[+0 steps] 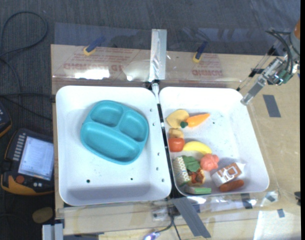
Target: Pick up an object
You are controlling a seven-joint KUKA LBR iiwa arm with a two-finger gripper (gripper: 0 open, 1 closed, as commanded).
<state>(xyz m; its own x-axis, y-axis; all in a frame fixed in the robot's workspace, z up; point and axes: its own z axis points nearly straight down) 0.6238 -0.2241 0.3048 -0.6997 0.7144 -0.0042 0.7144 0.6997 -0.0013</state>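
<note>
Gripper (248, 96) hangs above the right bin's (256, 149) far right corner, grasp state impossible to tell, while toy foods such as the carrot (198, 119) and banana (197, 147) lie left and nearer.

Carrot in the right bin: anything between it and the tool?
Nothing visible. The tool sits at the right bin's far right corner, and only bare white floor lies between it and the carrot. The yellow piece touches the carrot's far side, away from the approach.
</note>
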